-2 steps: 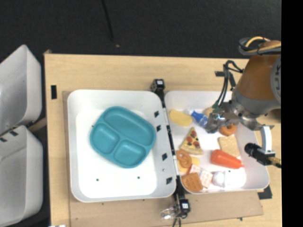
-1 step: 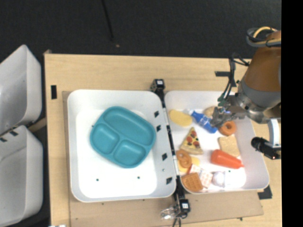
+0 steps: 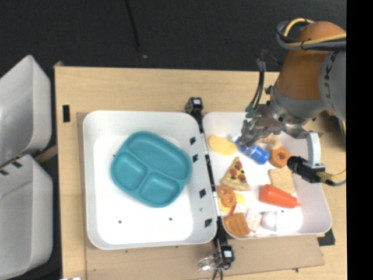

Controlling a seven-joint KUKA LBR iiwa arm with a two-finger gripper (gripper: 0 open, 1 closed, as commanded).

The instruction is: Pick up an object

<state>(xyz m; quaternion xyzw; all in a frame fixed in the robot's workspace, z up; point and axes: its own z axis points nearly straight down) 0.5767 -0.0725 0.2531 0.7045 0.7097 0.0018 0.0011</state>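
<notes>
Dark floor surrounds a pale wooden bench [image 3: 145, 89]; two white moulded shapes [image 3: 20, 156] at the far left are cut off by the frame edge and hard to identify.

Left bin [image 3: 96, 214]: holds one teal divided plate [image 3: 151, 168], three compartments, lying flat and slightly turned. Well to the left of the gripper, across the black clips where the bins meet.

Right bin [image 3: 317, 214]: a crowd of toy food. Yellow oval piece [image 3: 222, 145] just left of the gripper. Pizza slice [image 3: 236, 174] below-left of it, printed toppings visible, no readable writing. Blue object [image 3: 255, 152] sits directly under the gripper tip, apparently touching it; its upper part is hidden by the gripper, so its shape is uncertain. Orange ring [image 3: 281, 156] just to the right of the tip. Tan slab [image 3: 284, 181] and orange-red carrot-like piece [image 3: 278, 196] lie below and right. Near the bin's front edge: a waffle-patterned brown piece [image 3: 237, 224], a pretzel-like orange piece [image 3: 226, 196], and some pale items too blurred to name.

Gripper [image 3: 252, 137]: reaches down over the bin's upper middle, dark and small against the clutter. Whether the fingers are apart or together cannot be told from here; nothing is clearly seen between them.

Arm [image 3: 303, 69]: grey and orange, cut off at the right. A black cylinder on a cable [image 3: 300, 167] lies below-right of the gripper.

No labels or writing legible anywhere.
</notes>
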